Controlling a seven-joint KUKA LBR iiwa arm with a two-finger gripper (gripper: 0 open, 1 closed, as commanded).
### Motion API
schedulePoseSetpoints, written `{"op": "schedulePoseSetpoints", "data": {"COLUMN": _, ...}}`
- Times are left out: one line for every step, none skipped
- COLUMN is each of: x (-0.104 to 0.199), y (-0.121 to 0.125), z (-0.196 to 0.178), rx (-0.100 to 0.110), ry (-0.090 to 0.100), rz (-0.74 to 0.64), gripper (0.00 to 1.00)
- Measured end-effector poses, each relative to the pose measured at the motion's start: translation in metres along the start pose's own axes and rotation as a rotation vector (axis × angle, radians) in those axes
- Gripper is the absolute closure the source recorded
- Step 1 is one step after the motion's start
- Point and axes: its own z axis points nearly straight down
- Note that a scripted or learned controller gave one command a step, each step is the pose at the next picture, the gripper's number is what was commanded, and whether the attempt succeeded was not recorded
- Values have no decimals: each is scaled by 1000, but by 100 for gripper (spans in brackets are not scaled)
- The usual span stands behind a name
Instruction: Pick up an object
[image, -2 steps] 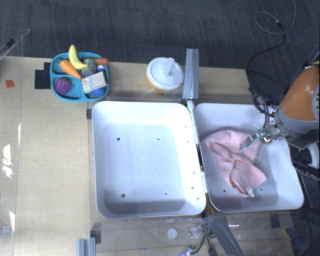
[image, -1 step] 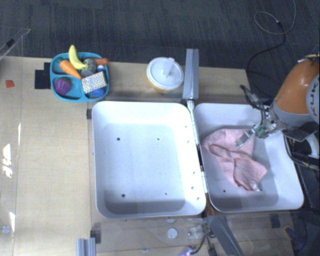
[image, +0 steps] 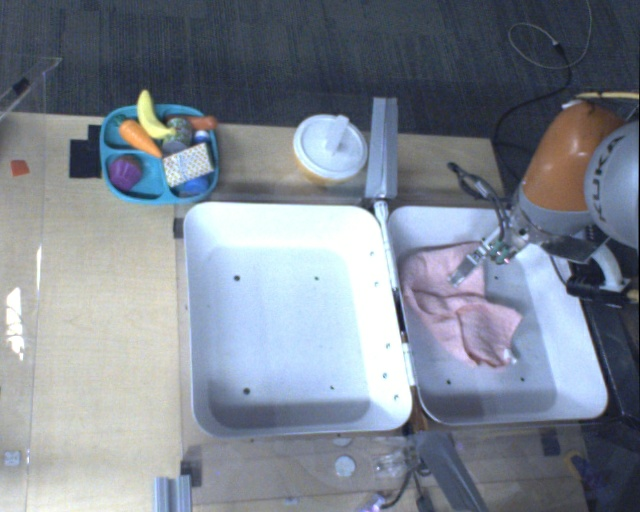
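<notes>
Fingers (image: 470, 266) slender and metallic, angled down and to the left, tips resting at the upper right edge of the pink cloth (image: 460, 308); too small and too close together to tell whether parted or closed, and no fold of cloth seen between them. Gripper (image: 468, 269) reaching in from the right, over the right bin (image: 575, 390). Behind it, the grey arm (image: 615, 190) with its orange band (image: 570, 155), sitting above the bin's far right corner.

Pink cloth lying crumpled on the floor of the right bin, spread from near the bin's left wall toward the middle, one lobe trailing down and to the right. Flat against the bin floor, not lifted.

Left bin (image: 200, 330) just beside the right one, the two touching along a shared edge, a grey metal bar (image: 381, 150) rising from the seam toward the back.

On the desk (image: 90, 330) behind the left bin: a blue compartment tray (image: 112, 150) holding toy food, among it a banana (image: 150, 118), a carrot (image: 138, 137) and a purple piece (image: 126, 172). To its right, a white lidded cup (image: 329, 148) with a yellow base, just beside the metal bar.

Black cable (image: 545, 45) looping across the dark floor beyond the desk, upper right.
</notes>
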Motion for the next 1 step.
{"op": "schedulePoseSetpoints", "data": {"x": -1, "y": 4, "z": -14, "rx": -8, "ry": -6, "rz": -2, "gripper": 100}}
